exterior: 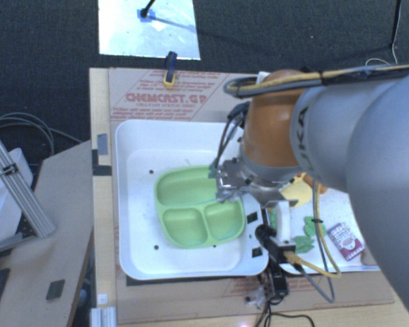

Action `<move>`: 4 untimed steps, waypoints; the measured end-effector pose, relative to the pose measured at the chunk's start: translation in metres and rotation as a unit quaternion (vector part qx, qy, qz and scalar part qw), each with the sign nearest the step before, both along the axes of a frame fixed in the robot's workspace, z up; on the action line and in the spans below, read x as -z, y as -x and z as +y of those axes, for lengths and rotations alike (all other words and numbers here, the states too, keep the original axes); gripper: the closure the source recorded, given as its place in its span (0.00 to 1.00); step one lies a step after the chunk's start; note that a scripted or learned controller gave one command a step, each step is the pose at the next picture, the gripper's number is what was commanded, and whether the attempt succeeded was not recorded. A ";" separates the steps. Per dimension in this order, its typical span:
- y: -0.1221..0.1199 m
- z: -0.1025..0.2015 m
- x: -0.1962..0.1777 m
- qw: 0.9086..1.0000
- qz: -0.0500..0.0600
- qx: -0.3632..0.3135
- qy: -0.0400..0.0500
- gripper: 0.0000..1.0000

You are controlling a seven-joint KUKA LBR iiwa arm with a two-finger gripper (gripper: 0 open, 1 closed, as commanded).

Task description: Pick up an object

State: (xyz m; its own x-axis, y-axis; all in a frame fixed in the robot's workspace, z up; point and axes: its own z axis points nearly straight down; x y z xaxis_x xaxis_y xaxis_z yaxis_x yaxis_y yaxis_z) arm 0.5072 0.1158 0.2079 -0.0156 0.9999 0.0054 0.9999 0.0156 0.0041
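Note:
A light green divided plate [196, 206] lies in the left white bin [140, 182], its three compartments facing up. My gripper [223, 182] is low over the plate's right rim, at the bin's right side. The grey arm with its orange band [273, 138] reaches in from the right and covers most of the gripper from above. Nothing can be seen held in the gripper.
The right bin [334, 199], largely under the arm, holds a yellow object [297, 191], a green leafy item [304, 240], a white piece [283, 218] and a red-and-white packet [345, 240]. Cables hang at the front edge [276, 285]. A cardboard sheet [167, 94] lies behind the bins.

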 end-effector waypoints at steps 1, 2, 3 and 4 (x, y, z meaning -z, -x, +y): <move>-0.020 -0.085 0.025 1.000 0.002 0.011 0.004 1.00; -0.020 -0.080 0.024 1.000 0.002 0.007 0.003 0.00; 0.022 -0.016 0.024 1.000 0.003 0.003 0.001 0.00; -0.017 -0.066 0.023 1.000 0.000 0.009 0.004 0.00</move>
